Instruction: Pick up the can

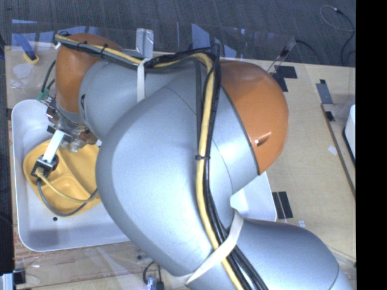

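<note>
Metal can, I judge: light, stiff, slick; I'd squeeze mid-wall. Arm (169,162) covers the jaws; their state I cannot tell.

The pale wooden surface (308,132) carries a shallow white bin (23,231) directly under the gripper (72,139). Well apart from the gripper, a corner of a second white bin (264,193) shows, with a black tape strip (283,205) just beside it.

the arm (181,180) hides most of the right bin (266,201) and part of a yellow lump (72,174).
</note>
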You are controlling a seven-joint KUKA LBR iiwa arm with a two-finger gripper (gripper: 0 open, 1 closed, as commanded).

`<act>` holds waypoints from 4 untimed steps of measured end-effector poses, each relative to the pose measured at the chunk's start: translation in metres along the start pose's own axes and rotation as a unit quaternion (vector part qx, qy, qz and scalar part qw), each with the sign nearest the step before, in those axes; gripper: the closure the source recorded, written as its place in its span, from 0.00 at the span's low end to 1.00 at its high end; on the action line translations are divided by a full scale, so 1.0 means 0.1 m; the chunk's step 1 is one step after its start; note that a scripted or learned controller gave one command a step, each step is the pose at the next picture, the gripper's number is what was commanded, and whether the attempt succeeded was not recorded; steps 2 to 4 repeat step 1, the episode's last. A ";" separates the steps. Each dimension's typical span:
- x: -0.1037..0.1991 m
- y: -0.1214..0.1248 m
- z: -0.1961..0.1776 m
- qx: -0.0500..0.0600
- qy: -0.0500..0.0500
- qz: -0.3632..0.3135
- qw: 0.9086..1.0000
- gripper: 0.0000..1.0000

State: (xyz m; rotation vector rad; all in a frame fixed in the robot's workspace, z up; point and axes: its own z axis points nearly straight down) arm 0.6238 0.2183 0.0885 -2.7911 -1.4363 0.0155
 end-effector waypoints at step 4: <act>0.17 0.21 0.02 0.003 -0.003 0.104 0.995 1.00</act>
